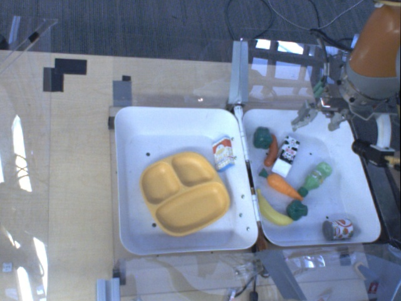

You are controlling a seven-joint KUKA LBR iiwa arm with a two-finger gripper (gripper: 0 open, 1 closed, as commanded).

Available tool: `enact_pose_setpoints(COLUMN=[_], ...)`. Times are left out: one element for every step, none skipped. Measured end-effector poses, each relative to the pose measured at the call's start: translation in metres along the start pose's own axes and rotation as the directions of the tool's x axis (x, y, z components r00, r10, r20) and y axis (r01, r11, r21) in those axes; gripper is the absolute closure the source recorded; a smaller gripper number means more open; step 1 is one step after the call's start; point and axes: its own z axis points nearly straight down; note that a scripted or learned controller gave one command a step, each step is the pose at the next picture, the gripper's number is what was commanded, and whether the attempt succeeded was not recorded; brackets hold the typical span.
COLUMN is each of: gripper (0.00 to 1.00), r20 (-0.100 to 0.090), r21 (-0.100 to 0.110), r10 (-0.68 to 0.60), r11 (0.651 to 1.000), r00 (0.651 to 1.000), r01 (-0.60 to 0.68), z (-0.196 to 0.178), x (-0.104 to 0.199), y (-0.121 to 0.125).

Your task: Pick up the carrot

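The carrot (284,185) lies in the middle of the right bin (360,187), orange, slanting down to the right, with a small green tip at its upper-left end. A second orange piece (272,150) with a dark green leafy head (262,137) lies behind it, near the bin's left wall. My gripper (319,116) hangs over the right bin's back edge, behind and to the right of the carrot and well apart from it. Its fingers (303,118) are spread open with nothing between them.
Around the carrot lie a black-and-white carton (288,150), a green bottle (315,177), a banana (273,211), a dark green broccoli piece (297,210) and a can (339,229). The left bin (131,143) holds a yellow divided plate (183,192) and a small carton (223,153).
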Motion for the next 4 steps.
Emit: enact_pose_setpoints(gripper=[0.0, 1.0, 1.0, 1.0], r20=[0.0, -0.001, 0.0, 0.0], r21=[0.002, -0.002, 0.0, 0.0], r10=[0.249, 0.248, 0.27, 0.396], r11=[0.969, 0.969, 0.963, 0.918], r00=[0.969, 0.969, 0.963, 0.918], r01=[-0.249, -0.248, -0.27, -0.396], z=[0.142, 0.131, 0.113, 0.097], x=[-0.003, -0.002, -0.017, 0.008], y=[-0.038, -0.036, -0.025, -0.029])
